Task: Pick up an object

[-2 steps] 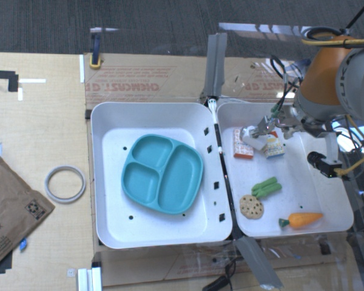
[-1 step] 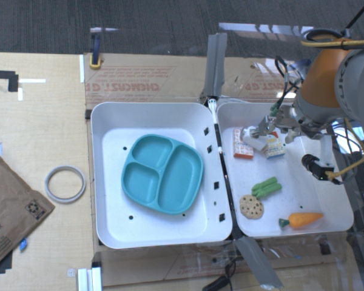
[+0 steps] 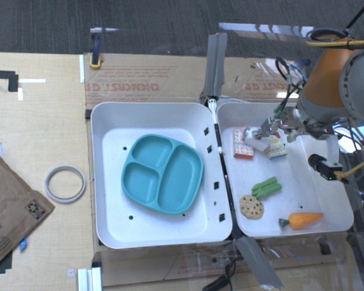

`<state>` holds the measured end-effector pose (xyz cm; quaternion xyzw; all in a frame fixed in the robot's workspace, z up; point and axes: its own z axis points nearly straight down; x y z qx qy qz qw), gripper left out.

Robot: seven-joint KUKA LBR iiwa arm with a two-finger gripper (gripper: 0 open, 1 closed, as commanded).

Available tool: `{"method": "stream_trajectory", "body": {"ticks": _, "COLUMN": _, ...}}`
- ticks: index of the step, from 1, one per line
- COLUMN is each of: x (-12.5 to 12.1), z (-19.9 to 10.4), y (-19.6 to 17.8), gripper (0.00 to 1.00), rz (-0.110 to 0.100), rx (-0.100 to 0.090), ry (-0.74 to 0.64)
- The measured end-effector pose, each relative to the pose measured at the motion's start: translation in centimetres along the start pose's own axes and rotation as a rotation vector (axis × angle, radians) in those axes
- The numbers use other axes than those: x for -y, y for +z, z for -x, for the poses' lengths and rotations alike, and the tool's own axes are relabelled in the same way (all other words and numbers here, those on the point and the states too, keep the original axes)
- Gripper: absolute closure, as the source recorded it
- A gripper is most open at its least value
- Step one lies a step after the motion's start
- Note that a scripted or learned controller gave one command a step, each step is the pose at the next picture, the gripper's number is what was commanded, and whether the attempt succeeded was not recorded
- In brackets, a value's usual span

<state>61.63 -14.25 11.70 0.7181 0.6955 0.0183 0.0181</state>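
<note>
We see the gripper (image 3: 268,130) low over the right bin (image 3: 327,193) near its far edge, by a small box (image 3: 276,147) and red carton (image 3: 243,143); can't tell finger state. Bean pod (image 3: 266,187), cookie (image 3: 252,207), carrot (image 3: 304,220) lie twd the near edge, open floor between. Left bin (image 3: 103,180) has a teal plate (image 3: 162,173) mid-floor.

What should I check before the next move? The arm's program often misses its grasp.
1. Hand over the right bin: ok.
2. Hand close to a target: ok, beside the small carton.
3. Object between the fingers: cannot tell.
4. Red-and-white box apart from the carton: ok, narrow gap.
5. Cookie, green beans and carrot away from the hand: ok.
6. Blue divided plate sits in the left bin: ok.
</note>
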Motion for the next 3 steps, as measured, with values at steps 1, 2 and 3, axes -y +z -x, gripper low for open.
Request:
{"method": "stream_trajectory", "body": {"ticks": 1, "x": -0.2, "z": -0.2, "y": 0.1, "gripper": 0.0, "rz": -0.007, "rx": 0.0, "ry": 0.048}}
{"method": "stream_trajectory", "body": {"ticks": 2, "x": -0.4, "z": 0.5, "y": 0.1, "gripper": 0.0, "rz": -0.007, "rx": -0.002, "ry": 0.064}}
{"method": "stream_trajectory", "body": {"ticks": 3, "x": -2.8, "z": 5.5, "y": -0.6, "gripper": 0.0, "rz": -0.05, "rx": 0.004, "ry": 0.025}}
